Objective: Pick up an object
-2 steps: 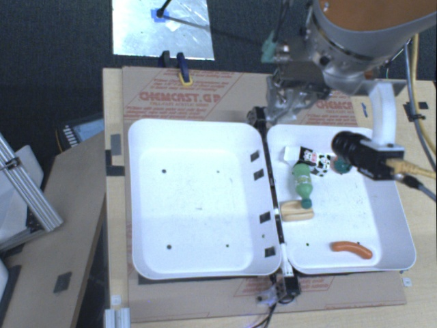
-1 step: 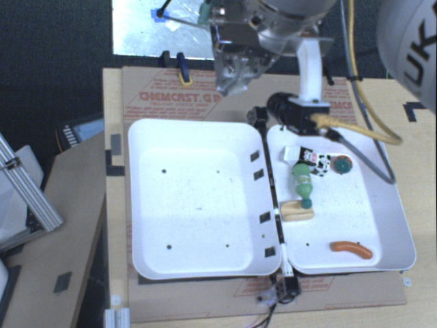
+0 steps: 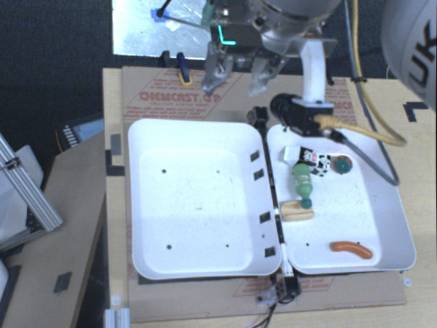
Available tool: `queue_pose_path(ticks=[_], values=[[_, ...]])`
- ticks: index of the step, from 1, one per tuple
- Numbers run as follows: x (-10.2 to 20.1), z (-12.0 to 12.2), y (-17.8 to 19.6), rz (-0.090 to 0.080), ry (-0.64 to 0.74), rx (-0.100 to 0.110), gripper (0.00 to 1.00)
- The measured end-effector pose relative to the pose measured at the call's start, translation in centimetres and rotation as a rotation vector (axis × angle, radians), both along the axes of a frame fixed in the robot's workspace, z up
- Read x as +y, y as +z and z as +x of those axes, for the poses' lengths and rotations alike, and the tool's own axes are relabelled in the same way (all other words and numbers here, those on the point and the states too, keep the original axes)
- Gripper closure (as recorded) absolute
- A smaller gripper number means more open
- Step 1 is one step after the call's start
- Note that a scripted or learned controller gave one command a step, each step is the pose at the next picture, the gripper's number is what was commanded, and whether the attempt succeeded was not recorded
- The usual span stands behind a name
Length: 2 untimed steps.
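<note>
Beyond the far rim of the right bin (image 3: 384, 217), toward its left corner, the claw (image 3: 234, 87) is held high with its two fingers spread wide and nothing between them. All the candidates for lifting are seen inside the right bin. An orange sausage-shaped piece (image 3: 351, 250) lies alone close to that bin's near rim, well apart from everything else, and is judged the easiest target. A good grasp would be made by bringing the claw down over its middle, with the fingers set across its short width and closed only once both sides are straddled. The piece may roll, so a centred, level descent is advised. Nearer the bin's left wall a wooden block (image 3: 297, 212) is touched by, or lies just beside, a green bottle-shaped toy (image 3: 302, 180); a try at either could nudge the other. Toward the bin's far rim a black-and-white carton (image 3: 311, 157) and a round green and orange piece (image 3: 341, 164) lie close together, with little room for a finger between them. The left bin (image 3: 198, 197) adjoins the right bin's left wall, and that shared wall could be struck on a low approach.
</note>
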State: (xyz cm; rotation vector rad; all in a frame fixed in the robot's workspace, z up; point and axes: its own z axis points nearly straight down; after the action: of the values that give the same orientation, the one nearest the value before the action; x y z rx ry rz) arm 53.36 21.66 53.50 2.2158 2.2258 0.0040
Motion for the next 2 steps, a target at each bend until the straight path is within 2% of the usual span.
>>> queue_pose_path(ticks=[1, 2], values=[[1.80, 6.32, -0.14, -0.001, -0.004, 0.000, 0.00], [1.74, 6.14, 0.00, 0.000, -0.004, 0.000, 0.00]])
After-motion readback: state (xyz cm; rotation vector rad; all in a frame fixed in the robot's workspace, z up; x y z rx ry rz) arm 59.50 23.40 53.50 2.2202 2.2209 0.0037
